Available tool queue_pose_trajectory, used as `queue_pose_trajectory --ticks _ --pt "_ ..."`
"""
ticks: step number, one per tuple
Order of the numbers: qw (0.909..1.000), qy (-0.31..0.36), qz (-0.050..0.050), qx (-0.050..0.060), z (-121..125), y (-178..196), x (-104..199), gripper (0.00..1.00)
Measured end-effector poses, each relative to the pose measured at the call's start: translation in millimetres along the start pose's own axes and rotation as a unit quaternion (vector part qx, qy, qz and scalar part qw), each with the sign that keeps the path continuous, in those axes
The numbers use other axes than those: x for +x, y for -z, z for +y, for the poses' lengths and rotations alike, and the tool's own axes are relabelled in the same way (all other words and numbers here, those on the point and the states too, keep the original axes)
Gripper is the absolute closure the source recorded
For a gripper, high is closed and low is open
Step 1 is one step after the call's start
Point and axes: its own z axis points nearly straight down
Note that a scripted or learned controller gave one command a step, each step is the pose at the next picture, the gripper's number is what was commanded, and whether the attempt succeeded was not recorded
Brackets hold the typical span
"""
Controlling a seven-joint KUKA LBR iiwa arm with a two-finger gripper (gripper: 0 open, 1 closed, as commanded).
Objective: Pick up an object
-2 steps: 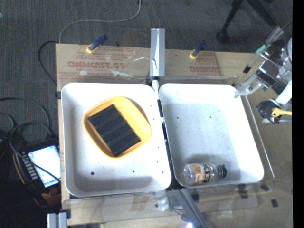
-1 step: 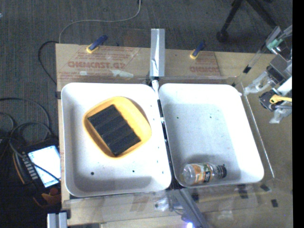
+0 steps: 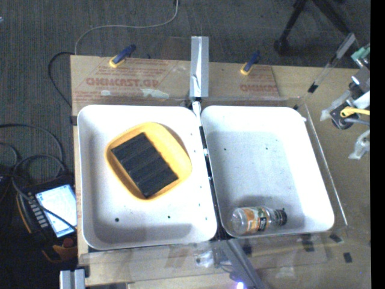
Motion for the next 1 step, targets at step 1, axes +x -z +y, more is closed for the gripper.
queue_pose_trajectory --ticks 1 --pt "0.9989 -0.047 0.0 0.0 0.5 0.2 -0.4 0.0"
